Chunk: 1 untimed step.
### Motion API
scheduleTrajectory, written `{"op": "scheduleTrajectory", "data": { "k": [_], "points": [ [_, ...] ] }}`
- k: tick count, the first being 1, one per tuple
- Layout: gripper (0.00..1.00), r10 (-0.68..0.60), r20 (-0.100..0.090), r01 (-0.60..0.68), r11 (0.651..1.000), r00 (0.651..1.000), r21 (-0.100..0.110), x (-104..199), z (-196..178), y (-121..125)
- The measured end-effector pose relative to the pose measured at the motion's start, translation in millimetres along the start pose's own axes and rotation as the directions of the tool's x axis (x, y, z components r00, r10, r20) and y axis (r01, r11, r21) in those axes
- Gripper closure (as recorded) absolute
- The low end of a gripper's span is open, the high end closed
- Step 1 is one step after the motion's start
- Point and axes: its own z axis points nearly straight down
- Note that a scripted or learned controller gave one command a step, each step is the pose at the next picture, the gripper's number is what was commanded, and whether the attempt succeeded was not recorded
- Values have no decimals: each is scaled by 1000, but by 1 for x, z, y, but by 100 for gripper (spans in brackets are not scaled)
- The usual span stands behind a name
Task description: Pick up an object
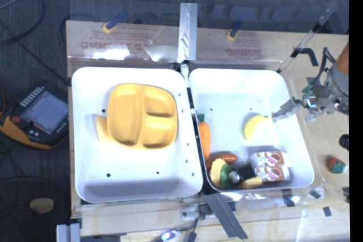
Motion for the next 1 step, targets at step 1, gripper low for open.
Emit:
{"op": "scheduleTrajectory", "data": {
  "k": [1],
  "points": [
    [0, -188, 2, 188, 982, 982, 0, 13, 131, 77]
  ]
}}
